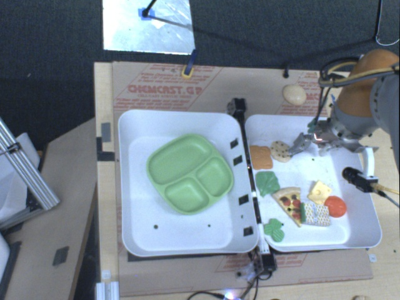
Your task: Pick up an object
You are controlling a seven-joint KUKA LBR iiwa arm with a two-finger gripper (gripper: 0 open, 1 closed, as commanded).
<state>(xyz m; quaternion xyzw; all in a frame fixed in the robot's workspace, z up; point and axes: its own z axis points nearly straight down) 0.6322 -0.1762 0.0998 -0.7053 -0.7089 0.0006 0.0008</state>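
The bench [162, 83] bears two white bins [134, 230] and an egg [294, 94].

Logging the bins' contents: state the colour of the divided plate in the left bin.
Light green, plain with no pattern; the divided plate shows in the camera view.

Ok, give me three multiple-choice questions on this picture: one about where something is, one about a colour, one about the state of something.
1. Where does the green plate lie?
A. left bin
B. right bin
C. on the cardboard outside the bins

2. What colour is the ball near the cheese wedge?
A. blue
B. red
C. white

3. How does the cookie lie relative to the gripper?
A. lifted clear of the bin
B. inside the green plate
C. flat on the right bin floor beside it

Answers: 1 A, it sits in the left bin. 2 B, it is red. 3 C, it rests on the bin floor.
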